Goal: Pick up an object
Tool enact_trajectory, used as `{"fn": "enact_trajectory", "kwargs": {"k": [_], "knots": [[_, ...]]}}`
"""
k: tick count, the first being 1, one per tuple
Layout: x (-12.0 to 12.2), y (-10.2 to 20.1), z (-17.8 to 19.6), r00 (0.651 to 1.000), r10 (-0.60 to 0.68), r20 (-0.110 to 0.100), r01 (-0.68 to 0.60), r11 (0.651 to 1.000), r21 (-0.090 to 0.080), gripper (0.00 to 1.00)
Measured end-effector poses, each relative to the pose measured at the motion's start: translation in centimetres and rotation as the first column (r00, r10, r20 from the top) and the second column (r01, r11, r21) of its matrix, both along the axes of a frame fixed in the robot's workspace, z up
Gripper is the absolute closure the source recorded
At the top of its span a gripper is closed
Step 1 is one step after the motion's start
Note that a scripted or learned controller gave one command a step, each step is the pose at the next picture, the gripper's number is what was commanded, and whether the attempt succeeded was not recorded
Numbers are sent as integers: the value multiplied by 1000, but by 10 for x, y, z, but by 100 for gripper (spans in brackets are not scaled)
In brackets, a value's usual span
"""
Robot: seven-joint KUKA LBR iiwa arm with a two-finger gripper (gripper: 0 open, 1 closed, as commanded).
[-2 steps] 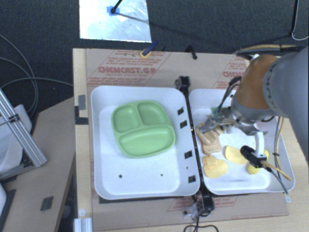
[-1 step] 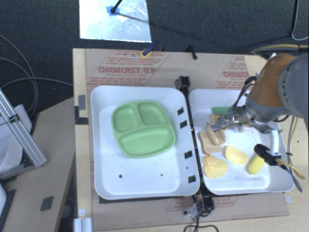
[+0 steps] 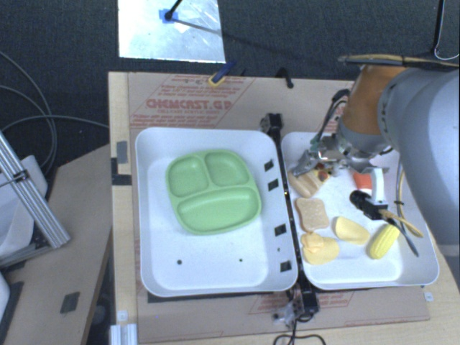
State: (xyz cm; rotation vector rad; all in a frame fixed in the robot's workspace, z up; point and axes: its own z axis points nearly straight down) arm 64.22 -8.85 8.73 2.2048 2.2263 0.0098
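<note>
Overhead, tool (image 3: 310, 162) above hot dog bun (image 3: 303, 184), bun lying diagonally

One camera looked down on the bench (image 3: 180, 95) from above, at a slant rather than straight overhead. It sat far enough back to take in both white bins whole: the left bin (image 3: 154, 264) filled the middle of the frame and the right bin (image 3: 417, 268) lay at centre right. The bench's far edge ran across the upper part of the picture, with dark floor (image 3: 57, 42) beyond it at the top and upper left. The near edge fell close to the bottom. The arm (image 3: 424, 128) loomed large at the right, nearer the lens than the bins.
</note>
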Motion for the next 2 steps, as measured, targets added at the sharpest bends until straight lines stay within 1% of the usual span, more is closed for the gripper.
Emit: {"fn": "enact_trajectory", "kwargs": {"k": [1, 2], "knots": [[-50, -8, 0, 1000, -10, -4, 10, 1000, 1, 0], [-81, 95, 104, 1000, -1, 0, 1, 1000, 1, 0]]}}
